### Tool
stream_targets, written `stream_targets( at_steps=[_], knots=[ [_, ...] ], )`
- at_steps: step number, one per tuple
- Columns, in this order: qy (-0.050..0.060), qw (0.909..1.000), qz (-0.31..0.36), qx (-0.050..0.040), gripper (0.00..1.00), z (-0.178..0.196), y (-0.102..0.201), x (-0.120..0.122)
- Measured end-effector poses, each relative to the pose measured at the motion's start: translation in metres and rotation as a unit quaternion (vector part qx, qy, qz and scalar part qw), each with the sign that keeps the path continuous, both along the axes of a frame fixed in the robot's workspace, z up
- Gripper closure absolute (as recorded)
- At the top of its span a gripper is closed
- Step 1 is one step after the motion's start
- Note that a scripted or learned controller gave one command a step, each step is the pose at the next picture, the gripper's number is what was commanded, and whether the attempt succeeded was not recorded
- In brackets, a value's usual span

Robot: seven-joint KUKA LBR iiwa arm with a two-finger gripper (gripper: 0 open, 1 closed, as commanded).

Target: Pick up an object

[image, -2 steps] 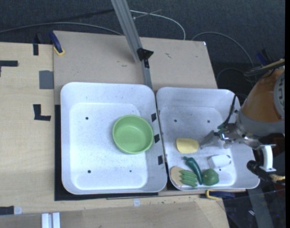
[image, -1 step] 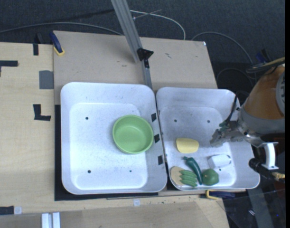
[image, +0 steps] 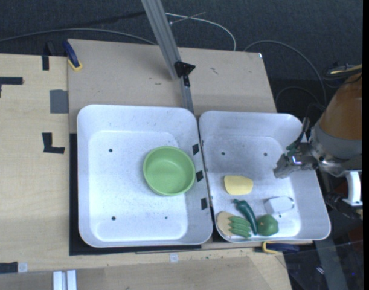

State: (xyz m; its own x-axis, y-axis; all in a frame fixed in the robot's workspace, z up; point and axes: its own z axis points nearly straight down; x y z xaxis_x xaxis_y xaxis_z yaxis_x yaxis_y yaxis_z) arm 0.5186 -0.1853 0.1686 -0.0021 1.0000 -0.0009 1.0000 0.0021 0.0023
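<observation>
The gripper [image: 290,162] stands over the right edge of the right bin [image: 244,125], roughly midway along that bin's depth, carried by the grey arm with its orange band [image: 347,110] entering from the right. At this scale its state cannot be told: the metal parts at the tip are blurred, and nothing is seen held there. The candidate objects all lie in the near half of the right bin, to the left of and nearer than the gripper. Closest is the yellow piece [image: 238,185], a squat rounded block lying flat with its long axis running left to right; it sits just left of and slightly nearer than the gripper, with bare bin floor between them. Nearer still is the white object [image: 279,204], almost directly on the near side of the gripper and hard to read against the white floor. Along the near wall lie the green-handled tool [image: 244,213], slanted from far-left to near-right, and the green ball [image: 267,225], touching or nearly touching it. The green bowl [image: 168,171] sits in the left bin [image: 99,132], well apart from the gripper. In my judgement the yellow piece is the cleanest target: isolated, and reached by a short move left and near.
</observation>
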Motion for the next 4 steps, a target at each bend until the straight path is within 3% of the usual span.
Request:
stream_targets(
  at_steps=[1, 3, 4],
  knots=[
    [-0.001, 1.0000, 0.000, -0.0004, 1.00, 0.053, 0.000, 0.001],
    [0.001, 1.0000, 0.003, 0.0014, 1.00, 0.066, 0.112, 0.049],
    [0.002, 1.0000, 0.003, 0.0016, 1.00, 0.069, 0.170, 0.059]
  ],
)
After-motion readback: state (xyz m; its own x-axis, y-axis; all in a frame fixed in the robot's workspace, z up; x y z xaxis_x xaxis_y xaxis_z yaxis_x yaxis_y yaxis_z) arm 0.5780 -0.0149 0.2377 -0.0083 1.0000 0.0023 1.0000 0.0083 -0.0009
